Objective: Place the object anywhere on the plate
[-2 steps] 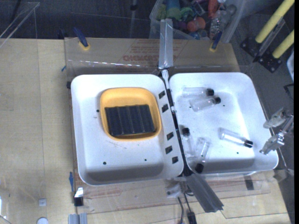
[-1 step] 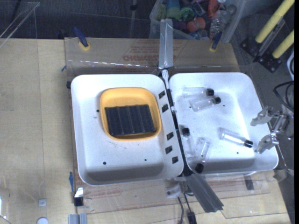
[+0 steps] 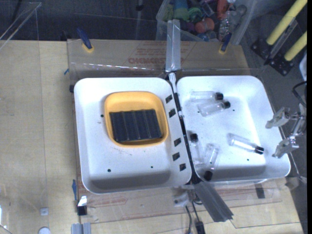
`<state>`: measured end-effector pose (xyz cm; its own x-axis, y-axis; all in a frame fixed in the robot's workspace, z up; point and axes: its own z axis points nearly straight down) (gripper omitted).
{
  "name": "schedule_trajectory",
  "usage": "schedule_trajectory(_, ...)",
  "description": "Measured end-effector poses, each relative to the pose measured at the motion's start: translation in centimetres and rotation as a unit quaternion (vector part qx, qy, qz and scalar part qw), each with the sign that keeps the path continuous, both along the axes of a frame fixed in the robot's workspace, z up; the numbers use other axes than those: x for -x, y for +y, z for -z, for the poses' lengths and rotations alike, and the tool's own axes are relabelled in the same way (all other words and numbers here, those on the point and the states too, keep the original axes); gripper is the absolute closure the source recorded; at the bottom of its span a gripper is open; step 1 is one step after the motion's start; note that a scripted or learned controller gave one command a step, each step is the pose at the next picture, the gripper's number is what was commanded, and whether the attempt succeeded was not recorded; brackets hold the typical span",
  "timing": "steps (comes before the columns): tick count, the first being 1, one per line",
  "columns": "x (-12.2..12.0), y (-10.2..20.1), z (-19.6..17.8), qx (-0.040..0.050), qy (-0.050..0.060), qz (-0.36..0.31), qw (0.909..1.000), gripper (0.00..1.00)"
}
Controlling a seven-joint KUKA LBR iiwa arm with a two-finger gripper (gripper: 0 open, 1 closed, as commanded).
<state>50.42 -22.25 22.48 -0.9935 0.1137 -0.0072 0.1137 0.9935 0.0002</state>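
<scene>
A yellow square plate (image 3: 113, 103) sits in the left bin (image 3: 90, 152), and a dark ribbed slab (image 3: 135, 125) lies across its middle. Several clear vials with black caps lie in the right bin (image 3: 253, 89): two near the back (image 3: 209, 96) (image 3: 214, 108), one at the right (image 3: 245, 144), and others near the divider (image 3: 210, 153). My gripper (image 3: 278, 136) hangs over the right bin's right rim. It is open, with nothing between its fingers. The nearest vial lies a little to its left.
A metal divider (image 3: 176, 126) with black clips runs between the two bins. A clear box of colourful toys (image 3: 202, 6) stands behind the bins. Yellow tubes (image 3: 287, 18) lean at the back right. Wooden bench top (image 3: 34, 130) spreads to the left.
</scene>
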Motion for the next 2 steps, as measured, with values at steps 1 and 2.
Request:
schedule_trajectory(1,1.65,-0.07,0.80,-0.0006,0.002,-0.154,0.9881,0.00)
schedule_trajectory(2,1.30,-0.02,-0.11,0.0009,0.000,-0.177,0.9843,0.00)
